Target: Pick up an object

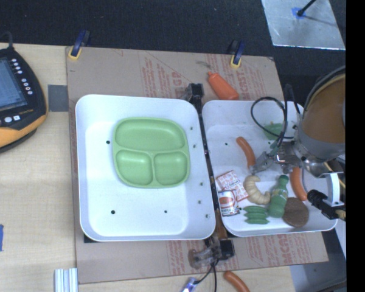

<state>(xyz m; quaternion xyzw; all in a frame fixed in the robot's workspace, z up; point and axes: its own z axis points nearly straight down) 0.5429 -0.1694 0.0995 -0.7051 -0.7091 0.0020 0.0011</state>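
Gripper (269,160): it is low inside the right bin, near the bin's middle, just right of the orange sausage; its metal tip is small and partly under the arm, so I cannot tell if it is released or clenched, and nothing is seen held by it.
Arm (323,117): grey with an orange band, it comes in from the right edge and covers the right part of the right bin; a black cable loops beside it.
Left bin (97,218): white and shallow, it holds one thing, the green plate.
Right bin (222,117): white, touching the left bin along the middle seam; all the small objects lie in its lower half.
Green plate (151,151): three compartments, lying flat in the upper middle of the left bin.
Green bottle (278,196): lying tilted, between the banana and the brown piece.
Brown piece (296,212): round, at the lower right of the right bin, touching the bottle's base.
Banana (255,189): pale and curved, below the gripper, apart from it.
Orange sausage (246,151): thin, lying just left of the gripper.
Red-white packet (227,179): flat, beside the seam.
Small can (227,202): red label, just below the packet.
Green pod (255,215): near the front wall, left of the bottle.
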